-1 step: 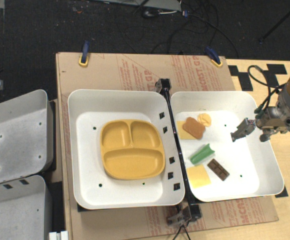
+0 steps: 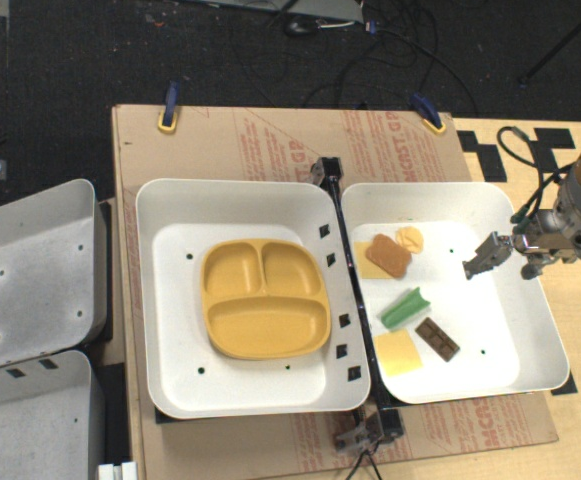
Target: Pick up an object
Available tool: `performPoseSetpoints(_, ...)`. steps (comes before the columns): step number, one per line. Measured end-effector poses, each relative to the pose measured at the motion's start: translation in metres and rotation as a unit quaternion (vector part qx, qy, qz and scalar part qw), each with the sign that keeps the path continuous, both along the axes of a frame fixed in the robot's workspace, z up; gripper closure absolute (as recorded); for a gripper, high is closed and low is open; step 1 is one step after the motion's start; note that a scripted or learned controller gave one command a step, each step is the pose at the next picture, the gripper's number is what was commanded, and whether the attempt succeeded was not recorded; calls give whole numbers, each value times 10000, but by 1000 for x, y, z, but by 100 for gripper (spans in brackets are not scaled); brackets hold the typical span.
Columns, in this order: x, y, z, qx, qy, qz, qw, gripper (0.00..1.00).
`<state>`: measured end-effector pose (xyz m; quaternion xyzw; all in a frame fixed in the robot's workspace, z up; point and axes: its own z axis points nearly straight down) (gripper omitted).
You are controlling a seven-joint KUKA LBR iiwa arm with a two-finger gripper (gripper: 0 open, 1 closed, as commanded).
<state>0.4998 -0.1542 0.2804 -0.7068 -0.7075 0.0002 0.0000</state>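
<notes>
Closest to the camera, in the right bin [image 2: 530,363], lies a flat yellow square [image 2: 398,353] like a slice of toy cheese. Just beside it is a small dark brown bar [image 2: 437,338]. A little farther back is a green piece [image 2: 405,308], tilted. Behind that sit a brown lump [image 2: 388,256] like a bit of toy bread and a small pale yellow piece [image 2: 409,238], touching each other. Any of these could be the thing to pick up. None of them is in the gripper [image 2: 486,257].

The left bin [image 2: 160,298] holds a yellow plate with three parts [image 2: 266,298].

To do this step well, the gripper should go to a toy with room around it. The green piece looks like a good pick, since it lies a bit apart from the rest. The gripper should come straight down over its middle and squeeze across its thin side.

The arm [image 2: 570,218] reaches in from the right. Its gripper hangs over the bare right part of the right bin, pointing left toward the toys, and well apart from them. It is hard to say if it is open or closed.
</notes>
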Motion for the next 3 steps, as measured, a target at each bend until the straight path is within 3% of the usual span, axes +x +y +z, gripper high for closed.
performPoseSetpoints(3, 4, -1, -137, 11, 25, -12, 10000, 0)
